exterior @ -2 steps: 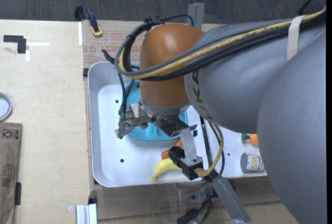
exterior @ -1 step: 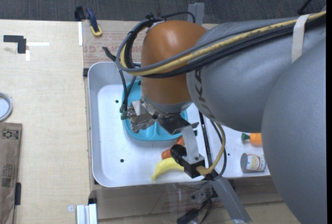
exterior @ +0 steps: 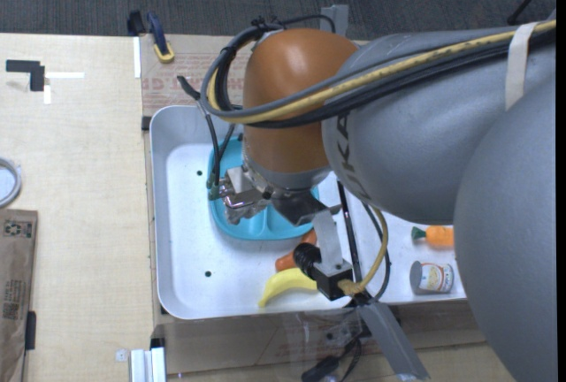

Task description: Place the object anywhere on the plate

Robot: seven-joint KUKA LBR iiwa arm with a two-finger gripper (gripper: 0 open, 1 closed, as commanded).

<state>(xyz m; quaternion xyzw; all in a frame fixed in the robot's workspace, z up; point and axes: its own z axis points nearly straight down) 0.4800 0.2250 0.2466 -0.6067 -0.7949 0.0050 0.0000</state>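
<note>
While the big grey arm sweeps in from the right, its orange band hangs right over the blue plate in the left white bin. The gripper sits low above the plate, and whether it is clamped or parted can't be told from up here. A yellow banana lies just beside the plate's near rim, an orange-red piece touching it. Over in the right bin, a small can and an orange item.

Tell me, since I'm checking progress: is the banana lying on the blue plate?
No. The banana lies on the white bin floor near its front rim, apart from the blue plate.
</note>
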